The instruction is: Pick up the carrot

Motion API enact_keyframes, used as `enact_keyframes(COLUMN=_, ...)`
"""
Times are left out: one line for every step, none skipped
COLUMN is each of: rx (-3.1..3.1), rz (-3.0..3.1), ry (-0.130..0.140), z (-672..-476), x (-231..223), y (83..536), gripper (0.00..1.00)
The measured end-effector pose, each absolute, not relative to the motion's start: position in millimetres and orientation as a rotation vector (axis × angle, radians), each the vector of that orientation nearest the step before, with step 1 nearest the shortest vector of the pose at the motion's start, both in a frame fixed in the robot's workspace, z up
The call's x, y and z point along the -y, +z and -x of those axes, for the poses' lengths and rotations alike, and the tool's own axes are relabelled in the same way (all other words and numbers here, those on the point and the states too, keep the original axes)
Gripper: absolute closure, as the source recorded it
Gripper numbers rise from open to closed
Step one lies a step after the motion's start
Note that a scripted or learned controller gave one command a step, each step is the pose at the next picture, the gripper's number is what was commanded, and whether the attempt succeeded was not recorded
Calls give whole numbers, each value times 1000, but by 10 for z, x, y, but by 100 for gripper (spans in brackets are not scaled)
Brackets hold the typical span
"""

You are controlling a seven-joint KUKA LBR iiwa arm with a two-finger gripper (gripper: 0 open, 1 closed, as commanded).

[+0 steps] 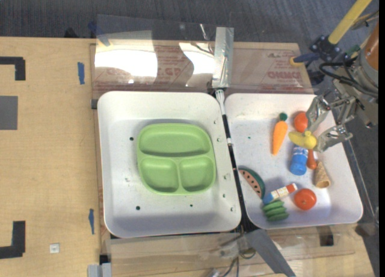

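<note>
Within the right bin (355, 206) lies the carrot (278, 136) among toys.

Orange carrot (279, 135) lies in right bin (252, 113).

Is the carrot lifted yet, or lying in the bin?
Lying in the bin. The carrot rests flat on the right bin's floor, green top pointing away, apart from the tool.

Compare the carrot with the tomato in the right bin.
The carrot is long and tapered; the tomato is round. The carrot is orange with a green top; the tomato is red. The carrot lies in the bin's upper middle; the tomato sits near its lower right corner. Both are toy foods lying untouched.
</note>
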State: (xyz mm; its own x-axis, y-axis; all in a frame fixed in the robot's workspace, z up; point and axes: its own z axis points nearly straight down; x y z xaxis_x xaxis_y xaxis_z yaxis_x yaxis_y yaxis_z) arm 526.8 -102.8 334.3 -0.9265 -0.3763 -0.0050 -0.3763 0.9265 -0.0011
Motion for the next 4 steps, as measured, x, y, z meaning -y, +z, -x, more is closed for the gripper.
enact_keyframes(rx=-3040, rz=750, ry=-3, z=-5270, x=1159, y=1113, gripper=100)
enact_keyframes(rx=-3069, rz=468, ry=-17, z=-6125, x=1390, y=1070, gripper=100)
enact_keyframes(rx=-3093, rz=472, ry=-2, z=-6037, x=1375, y=895, gripper=0)
enact_keyframes(rx=-3135, rz=-103, ry=-1, z=-6417, x=1215, y=886, gripper=0)
